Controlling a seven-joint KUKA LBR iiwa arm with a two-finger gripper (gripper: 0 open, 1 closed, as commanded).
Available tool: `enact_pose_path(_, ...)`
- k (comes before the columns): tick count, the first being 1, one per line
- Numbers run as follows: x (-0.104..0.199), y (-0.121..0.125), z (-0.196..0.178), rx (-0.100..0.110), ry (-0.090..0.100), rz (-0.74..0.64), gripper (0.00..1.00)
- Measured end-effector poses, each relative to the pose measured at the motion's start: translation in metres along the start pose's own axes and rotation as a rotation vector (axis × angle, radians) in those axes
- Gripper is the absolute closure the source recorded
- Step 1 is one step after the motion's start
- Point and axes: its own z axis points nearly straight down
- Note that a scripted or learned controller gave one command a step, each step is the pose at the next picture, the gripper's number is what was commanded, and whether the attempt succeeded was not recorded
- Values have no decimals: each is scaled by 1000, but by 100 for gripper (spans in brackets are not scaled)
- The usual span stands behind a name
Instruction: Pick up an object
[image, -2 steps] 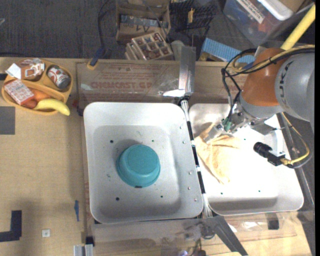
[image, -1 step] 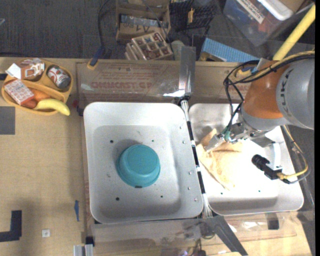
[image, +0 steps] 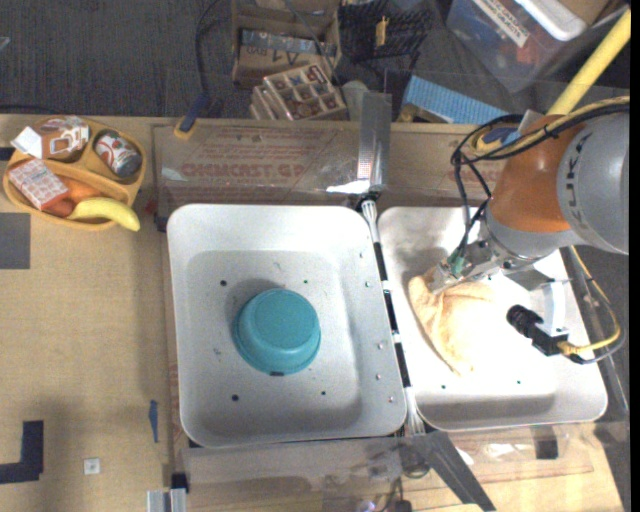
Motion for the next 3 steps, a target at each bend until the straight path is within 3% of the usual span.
enact_pose_path(1, 0, 0, 0, 0, 0, 0, 0)
enact_pose_path(2, -7, 25, 13, 10, 1, -9, 0)
enact_pose_path(3, -8, 27, 2, 4, -1, -9, 100)
